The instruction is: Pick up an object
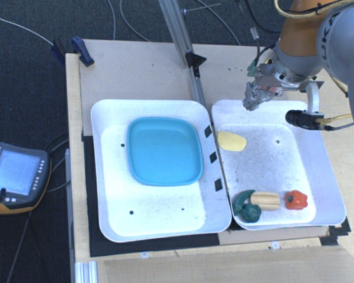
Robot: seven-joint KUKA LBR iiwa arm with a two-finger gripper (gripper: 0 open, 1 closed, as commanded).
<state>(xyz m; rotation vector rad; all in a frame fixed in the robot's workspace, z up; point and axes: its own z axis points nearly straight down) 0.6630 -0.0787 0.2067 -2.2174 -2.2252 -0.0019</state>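
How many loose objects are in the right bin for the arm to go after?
4. A yellow piece lies near the right bin's upper left corner. Along its near edge sit a green vegetable, a tan cylinder touching it, and a red pepper.

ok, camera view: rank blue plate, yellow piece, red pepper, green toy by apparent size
1. blue plate, by far the largest.
2. yellow piece and green toy: they look about alike, so I won't rank them.
3. red pepper, slightly smaller; it lies nearer the camera, so the margin is unsure.
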